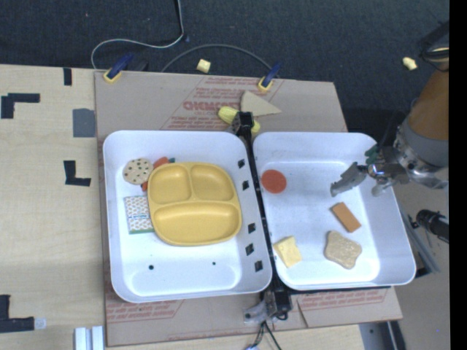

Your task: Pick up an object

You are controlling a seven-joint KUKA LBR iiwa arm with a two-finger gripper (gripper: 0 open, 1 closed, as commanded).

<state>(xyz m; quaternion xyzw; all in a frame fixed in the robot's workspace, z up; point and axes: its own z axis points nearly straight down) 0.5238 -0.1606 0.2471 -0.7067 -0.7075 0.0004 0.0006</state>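
The right bin (314,148) holds a red round piece (274,181) at its left, an orange block (345,216), a tan bread-like slice (342,249) and a yellow cube (289,251). My gripper (356,189) hangs over the right side of this bin, just above and slightly right of the orange block. It stands open, with one finger (343,184) slanting left and nothing between the two. The grey arm with its orange band comes in from the right edge.
The left bin (182,283) carries a yellow divided plate (195,203), a cookie (136,170), a patterned packet (137,214) and a small red-green item (162,162). A black clip-lined divider (252,195) separates the bins. Yellow clamps and a cable lie behind them.
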